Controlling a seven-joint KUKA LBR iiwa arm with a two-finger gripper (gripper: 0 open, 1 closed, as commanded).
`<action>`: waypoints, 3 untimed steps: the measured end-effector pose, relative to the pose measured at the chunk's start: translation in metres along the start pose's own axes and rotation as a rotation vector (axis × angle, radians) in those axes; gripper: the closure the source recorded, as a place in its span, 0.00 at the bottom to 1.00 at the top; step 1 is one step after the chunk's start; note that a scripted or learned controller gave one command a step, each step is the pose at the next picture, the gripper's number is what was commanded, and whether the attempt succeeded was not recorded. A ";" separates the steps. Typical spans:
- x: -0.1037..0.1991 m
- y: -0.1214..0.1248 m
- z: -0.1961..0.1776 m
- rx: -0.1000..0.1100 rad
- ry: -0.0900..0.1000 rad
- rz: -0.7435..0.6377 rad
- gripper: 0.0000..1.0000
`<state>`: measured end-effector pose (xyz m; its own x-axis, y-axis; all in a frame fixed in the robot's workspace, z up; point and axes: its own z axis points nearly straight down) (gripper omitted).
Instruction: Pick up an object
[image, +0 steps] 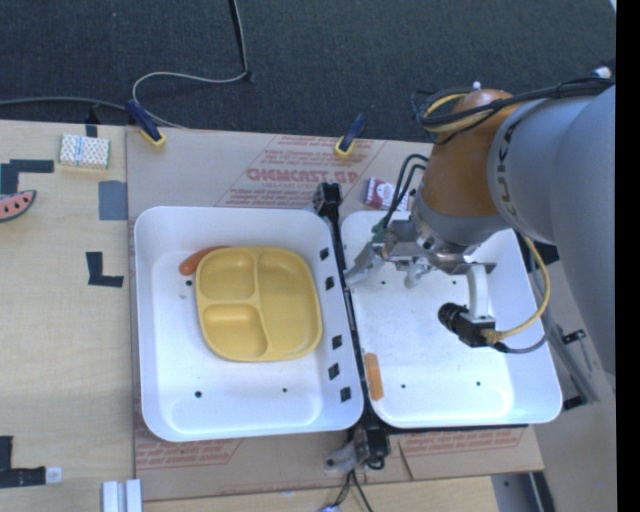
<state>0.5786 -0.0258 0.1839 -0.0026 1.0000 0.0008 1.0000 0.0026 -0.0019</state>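
Carrot (373, 376) at right bin's (500, 400) left edge, well apart from jaws (392, 262); jaw state unclear.

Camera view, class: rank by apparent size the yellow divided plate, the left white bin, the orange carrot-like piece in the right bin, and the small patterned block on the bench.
1. Left white bin
2. Yellow divided plate
3. and 4. Patterned block and orange piece: too similar to rank confidently.

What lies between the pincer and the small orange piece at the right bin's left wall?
Nothing visible does. The pincer is over the right bin, near its upper left; the orange piece lies lower down against the same left wall, with bare white floor between them.
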 end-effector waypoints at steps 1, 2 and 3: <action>0.012 0.087 0.000 -0.001 -0.001 0.001 0.00; 0.023 0.071 0.000 0.000 -0.002 0.002 0.00; 0.041 0.089 0.000 0.000 -0.001 0.001 0.00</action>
<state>0.6680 0.0156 0.1839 -0.0014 1.0000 -0.0001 1.0000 0.0014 -0.0015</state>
